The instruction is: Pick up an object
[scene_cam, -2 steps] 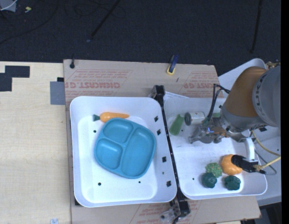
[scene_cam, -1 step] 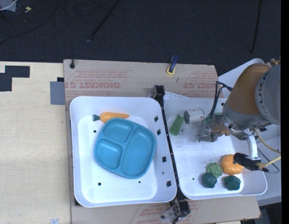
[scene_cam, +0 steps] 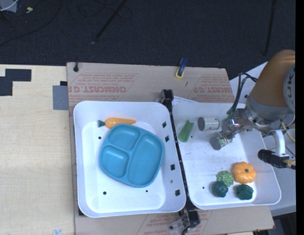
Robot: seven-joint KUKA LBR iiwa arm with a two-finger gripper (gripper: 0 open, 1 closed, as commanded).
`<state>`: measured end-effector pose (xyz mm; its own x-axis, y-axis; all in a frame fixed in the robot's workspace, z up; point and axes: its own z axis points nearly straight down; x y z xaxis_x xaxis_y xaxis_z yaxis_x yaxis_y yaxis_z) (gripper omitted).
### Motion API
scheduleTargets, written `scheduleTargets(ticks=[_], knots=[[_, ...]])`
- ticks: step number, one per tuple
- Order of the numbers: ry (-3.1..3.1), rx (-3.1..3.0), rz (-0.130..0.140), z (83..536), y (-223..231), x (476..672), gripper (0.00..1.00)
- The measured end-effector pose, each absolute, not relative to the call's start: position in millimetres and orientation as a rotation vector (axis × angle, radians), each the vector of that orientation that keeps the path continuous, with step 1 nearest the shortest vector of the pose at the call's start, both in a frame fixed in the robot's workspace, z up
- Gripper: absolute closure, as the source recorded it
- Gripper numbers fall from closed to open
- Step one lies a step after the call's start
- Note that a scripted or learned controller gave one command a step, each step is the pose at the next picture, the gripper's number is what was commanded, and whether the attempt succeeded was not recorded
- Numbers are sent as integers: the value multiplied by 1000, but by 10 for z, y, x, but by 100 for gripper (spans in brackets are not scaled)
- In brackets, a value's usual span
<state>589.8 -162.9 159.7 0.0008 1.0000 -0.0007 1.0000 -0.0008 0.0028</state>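
Gripper (scene_cam: 221, 140): grip state indiscernible, low in right bin (scene_cam: 269, 199). Grey cylinder (scene_cam: 208, 124) just beside, up-left; green piece (scene_cam: 186, 130) further left. Risk: descent between objects, closing on nothing.

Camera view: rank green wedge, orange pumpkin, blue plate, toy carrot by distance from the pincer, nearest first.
From the pincer, in the right bin:
1. Green wedge, to its left in the same bin, near the divider.
2. Orange pumpkin, same bin, toward the front.
3. Blue plate, left bin.
4. Toy carrot, left bin, behind the plate.
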Motion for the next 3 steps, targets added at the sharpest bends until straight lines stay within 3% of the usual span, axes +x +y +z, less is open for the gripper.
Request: scheduleTargets(ticks=[2, 3], knots=[[2220, 2222, 1, 2290, -1685, 5882, 100], [2226, 2223, -2, 2284, -1310, 5643, 100]])
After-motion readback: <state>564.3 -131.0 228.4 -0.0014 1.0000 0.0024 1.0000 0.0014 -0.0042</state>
